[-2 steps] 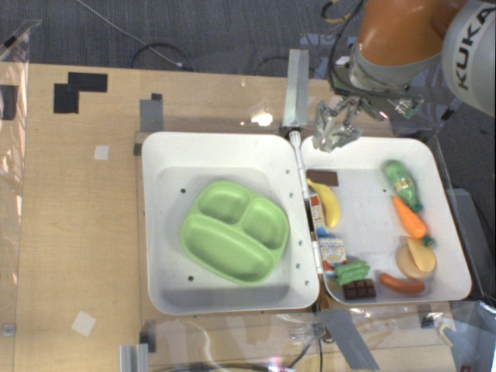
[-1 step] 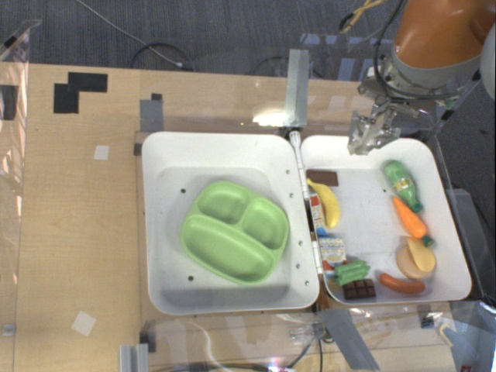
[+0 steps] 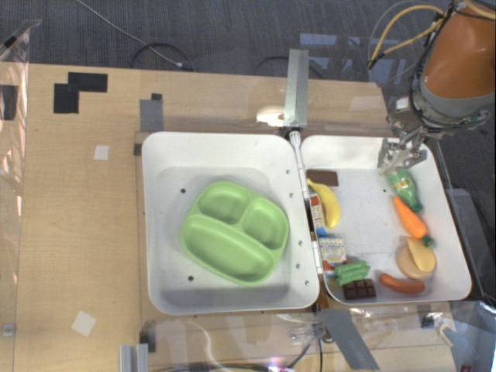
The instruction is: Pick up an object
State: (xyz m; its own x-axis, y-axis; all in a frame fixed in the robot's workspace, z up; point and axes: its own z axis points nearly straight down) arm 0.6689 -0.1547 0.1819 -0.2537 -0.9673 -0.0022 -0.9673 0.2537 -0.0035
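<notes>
In the right bin [image 3: 364,161] my fingers [image 3: 400,156] hang just above the green bottle [image 3: 405,186]; I cannot tell their opening. Nothing is lifted yet, so the pick remains.

The worktop [image 3: 77,231] looks like pale matt wood. Both white bins [image 3: 163,161] are smooth, faintly glossy plastic. The green divided plate [image 3: 235,231] is matt plastic. The banana [image 3: 328,202], carrot [image 3: 409,217] and sausage [image 3: 401,284] look like shiny moulded plastic. The gripper [image 3: 401,155] is bare grey metal under a glossy orange band [image 3: 463,49].
</notes>
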